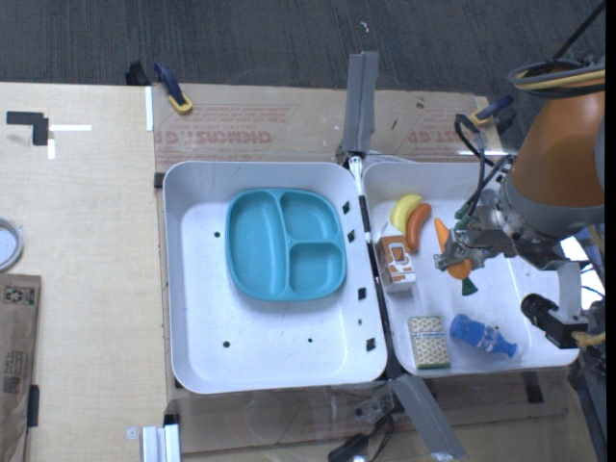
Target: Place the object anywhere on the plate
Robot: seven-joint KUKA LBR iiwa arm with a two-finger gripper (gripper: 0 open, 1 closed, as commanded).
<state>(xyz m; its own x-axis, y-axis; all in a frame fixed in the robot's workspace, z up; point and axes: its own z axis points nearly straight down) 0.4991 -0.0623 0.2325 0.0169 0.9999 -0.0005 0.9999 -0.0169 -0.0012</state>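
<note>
Camera view: tool [456, 258] low in right bin [539, 354], over an orange carrot [445, 235]; can't tell finger state or any hold. Plate [286, 243], teal w/ 3 compartments, sits in left bin [192, 354], apart from carrot. Right bin also has banana [404, 207], sausage [418, 225], small carton [396, 263], cracker box [428, 342], blue bottle [481, 335].

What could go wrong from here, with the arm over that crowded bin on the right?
1. The gripper sits low among a carrot, a sausage and a banana; it may nudge or grab the wrong one.
2. The plate lies in the other bin, past the divider; a loosely held object could drop on the way.
</note>
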